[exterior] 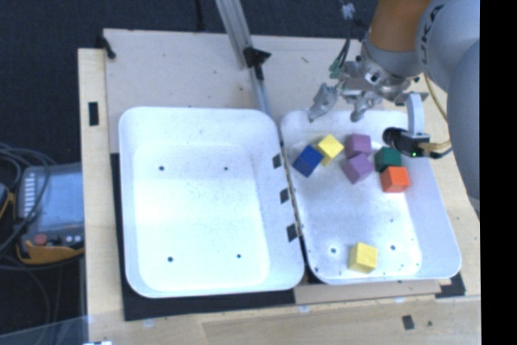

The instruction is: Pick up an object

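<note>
Camera view, hand (340, 107) spread open, holding nothing, yellow cube (329, 146) just below

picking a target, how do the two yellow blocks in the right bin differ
The upper yellow block sits in the cluster near the gripper, apparently touching the blue block; the lower yellow block lies alone near the bin's front edge. The upper one is turned diamond-wise, the lower squarer. Both look like similar small cubes.

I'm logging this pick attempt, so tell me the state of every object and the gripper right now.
gripper: fingers spread open, holding nothing, over right bin's far edge
blue cube: loose, touching a yellow cube
yellow cube: loose
purple cubes: loose, touching
orange cube: loose
green cube: loose
near yellow cube: alone
</note>
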`<action>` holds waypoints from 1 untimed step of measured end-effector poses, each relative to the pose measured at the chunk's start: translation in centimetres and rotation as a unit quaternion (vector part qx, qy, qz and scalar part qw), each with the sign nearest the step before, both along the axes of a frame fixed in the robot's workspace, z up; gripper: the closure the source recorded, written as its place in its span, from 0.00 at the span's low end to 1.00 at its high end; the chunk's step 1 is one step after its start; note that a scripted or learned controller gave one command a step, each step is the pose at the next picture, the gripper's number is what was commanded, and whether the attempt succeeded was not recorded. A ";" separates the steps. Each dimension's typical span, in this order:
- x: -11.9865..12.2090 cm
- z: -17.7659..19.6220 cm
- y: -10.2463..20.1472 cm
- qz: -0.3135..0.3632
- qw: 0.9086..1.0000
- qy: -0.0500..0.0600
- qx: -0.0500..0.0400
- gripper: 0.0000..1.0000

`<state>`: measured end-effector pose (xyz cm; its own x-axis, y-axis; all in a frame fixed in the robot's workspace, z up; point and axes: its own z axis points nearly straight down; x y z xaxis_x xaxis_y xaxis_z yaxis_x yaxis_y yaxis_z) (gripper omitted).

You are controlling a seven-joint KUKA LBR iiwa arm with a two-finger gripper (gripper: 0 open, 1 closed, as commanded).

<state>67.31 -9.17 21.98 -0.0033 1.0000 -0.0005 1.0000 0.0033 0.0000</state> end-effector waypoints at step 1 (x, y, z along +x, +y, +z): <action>0.0 0.0 0.0 0.000 1.000 0.000 -0.001 0.00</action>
<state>67.31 -9.21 21.98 -0.0040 1.0000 -0.0016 1.0000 0.0040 -0.0003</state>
